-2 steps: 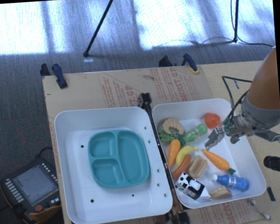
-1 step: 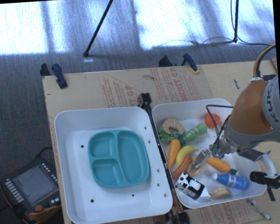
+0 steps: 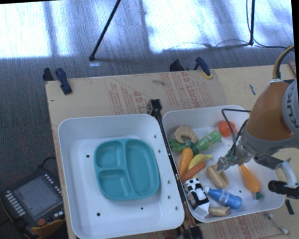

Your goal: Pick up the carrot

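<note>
1. A grey handheld control pendant [image 3: 33, 205] with a screen lies on the carpet off the bench's left edge.
2. The left shallow white bin [image 3: 74, 143] holds one thing: a teal plastic plate with three compartments [image 3: 126, 168], lying flat near the bin's middle.
3. The right shallow white bin [image 3: 200, 115] is crowded. Along its left wall, from the far end toward the near end, lie a tan ring-shaped pastry toy [image 3: 184, 135], a green leafy toy [image 3: 178, 146], an orange plastic carrot [image 3: 185, 160] with its leaves at the far end, a yellow banana toy [image 3: 198, 160] beside it, a thin red-orange piece [image 3: 193, 172], and a black-and-white carton [image 3: 197, 192].
4. Toward the bin's middle sit a green bottle-shaped toy [image 3: 208, 140], a tan bread-roll toy [image 3: 216, 176], a blue bottle toy [image 3: 225, 197] and a small tan piece [image 3: 219, 211] at the near edge.
5. A red-orange round toy [image 3: 226, 128] rests near the far right corner; a second orange carrot-shaped toy [image 3: 250, 179] lies by the right wall.
6. The gripper [image 3: 228, 161] hangs over the bin's middle, just above the bread roll; its tip is small and cluttered, so I cannot tell how it stands. The arm's orange band [image 3: 270, 117] hides part of the bin's right rim.
</note>
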`<state>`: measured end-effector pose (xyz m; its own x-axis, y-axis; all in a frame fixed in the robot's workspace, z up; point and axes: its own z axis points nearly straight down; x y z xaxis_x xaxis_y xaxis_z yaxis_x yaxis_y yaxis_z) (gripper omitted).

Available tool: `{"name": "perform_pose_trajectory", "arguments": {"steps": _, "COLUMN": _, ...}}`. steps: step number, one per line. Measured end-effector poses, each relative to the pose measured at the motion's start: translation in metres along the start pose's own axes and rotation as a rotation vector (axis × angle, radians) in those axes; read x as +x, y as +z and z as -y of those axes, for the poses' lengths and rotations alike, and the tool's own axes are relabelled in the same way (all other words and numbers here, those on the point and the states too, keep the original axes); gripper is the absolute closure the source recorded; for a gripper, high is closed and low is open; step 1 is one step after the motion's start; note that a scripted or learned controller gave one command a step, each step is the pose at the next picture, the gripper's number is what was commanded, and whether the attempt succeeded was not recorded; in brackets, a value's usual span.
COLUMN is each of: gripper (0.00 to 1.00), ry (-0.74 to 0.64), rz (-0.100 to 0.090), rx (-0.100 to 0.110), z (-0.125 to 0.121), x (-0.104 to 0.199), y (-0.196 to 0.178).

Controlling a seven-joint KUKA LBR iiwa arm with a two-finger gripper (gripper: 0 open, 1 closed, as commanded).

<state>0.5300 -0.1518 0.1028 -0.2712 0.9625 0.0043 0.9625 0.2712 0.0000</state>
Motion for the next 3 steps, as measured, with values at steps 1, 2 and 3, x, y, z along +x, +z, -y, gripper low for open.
{"name": "perform_pose_trajectory", "arguments": {"steps": 1, "gripper": 1.0, "ry": 0.128, "rz": 0.003, "rx": 0.001, "z": 0.004, "x": -0.057, "y": -0.091}}
{"name": "perform_pose_trajectory", "arguments": {"steps": 2, "gripper": 0.0, "ry": 0.128, "rz": 0.002, "rx": 0.003, "z": 0.004, "x": -0.056, "y": -0.09}}
{"name": "perform_pose_trajectory", "arguments": {"steps": 3, "gripper": 0.0, "ry": -0.1, "rz": -0.001, "rx": 0.005, "z": 0.019, "x": -0.04, "y": 0.017}}
